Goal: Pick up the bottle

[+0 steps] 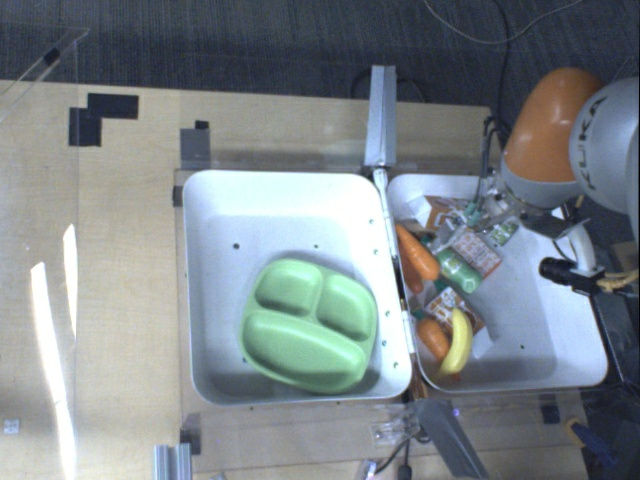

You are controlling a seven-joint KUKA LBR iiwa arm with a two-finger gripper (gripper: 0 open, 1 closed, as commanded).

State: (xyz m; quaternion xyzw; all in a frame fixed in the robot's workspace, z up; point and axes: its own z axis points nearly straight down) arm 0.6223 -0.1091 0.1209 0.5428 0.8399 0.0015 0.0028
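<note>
Tool [490, 216] sits low over the right bin's [560, 368] far end, grip state can't tell, too cluttered w/ wrappers. Bottle [462, 266], green w/ label, lies just below-left of the tool, long axis slanting toward it. Carrot [416, 253] & banana [457, 340] further off that side.

A green sectioned tray [310, 325] lies upturned in the left bin [215, 268]. In the right bin [540, 353] a carrot [416, 253] lies along the left wall, a banana [459, 340] near the front edge with a second orange piece [432, 336] just beside it. A dark cable [500, 28] loops over the floor behind the bench [100, 268]
</note>
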